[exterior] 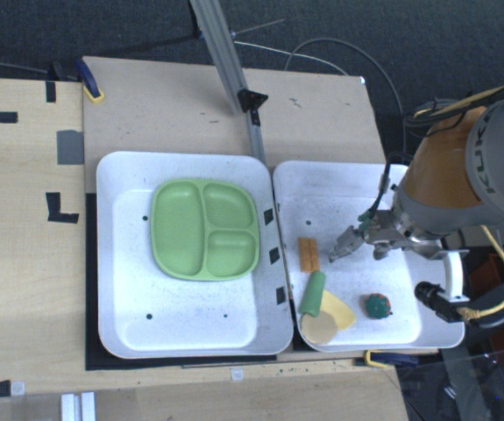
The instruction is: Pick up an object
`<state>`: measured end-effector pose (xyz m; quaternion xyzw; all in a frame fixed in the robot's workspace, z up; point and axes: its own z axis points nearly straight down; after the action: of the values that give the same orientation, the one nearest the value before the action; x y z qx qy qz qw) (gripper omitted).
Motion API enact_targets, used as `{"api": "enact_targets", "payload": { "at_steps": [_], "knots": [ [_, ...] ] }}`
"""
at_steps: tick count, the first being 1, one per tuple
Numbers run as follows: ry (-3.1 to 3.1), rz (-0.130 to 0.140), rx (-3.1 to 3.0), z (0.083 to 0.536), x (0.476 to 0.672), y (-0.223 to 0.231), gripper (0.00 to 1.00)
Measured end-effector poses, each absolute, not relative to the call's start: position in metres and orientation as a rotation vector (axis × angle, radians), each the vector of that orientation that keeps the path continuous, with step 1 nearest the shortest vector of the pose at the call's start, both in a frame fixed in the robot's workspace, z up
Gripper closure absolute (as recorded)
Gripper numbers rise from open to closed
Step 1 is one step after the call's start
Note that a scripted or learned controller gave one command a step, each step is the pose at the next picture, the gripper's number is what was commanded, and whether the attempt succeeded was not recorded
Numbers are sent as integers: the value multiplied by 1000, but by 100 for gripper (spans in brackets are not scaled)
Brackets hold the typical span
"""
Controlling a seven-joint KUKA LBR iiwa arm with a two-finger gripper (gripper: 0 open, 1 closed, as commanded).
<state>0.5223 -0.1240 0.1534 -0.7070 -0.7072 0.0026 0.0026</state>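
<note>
The grey arm reaches in from the right over the right bin (370,178), its gripper (357,244) hanging spread and empty near the bin's middle. Bare white floor lies beneath it. Toward the near rim sit a tan block (308,253), a green cylinder (313,294) — touching a yellow piece (332,316) — and a small green-and-red toy (376,305). A green divided plate (205,229) occupies the left bin (129,323).

Bare floor of right bin (339,196) above orange block (308,253)
</note>
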Motion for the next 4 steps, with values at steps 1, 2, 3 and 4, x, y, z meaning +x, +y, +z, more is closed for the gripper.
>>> {"api": "enact_targets", "payload": {
  "at_steps": [1, 2, 3, 4],
  "knots": [
    [-2219, 6, -2217, 91, 516, -124, 0],
    [-2222, 1, -2220, 90, 516, -124, 0],
    [-2222, 1, -2218, 99, 516, -123, 100],
    [-2226, -4, -2221, 160, 522, -118, 100]
  ]
}}
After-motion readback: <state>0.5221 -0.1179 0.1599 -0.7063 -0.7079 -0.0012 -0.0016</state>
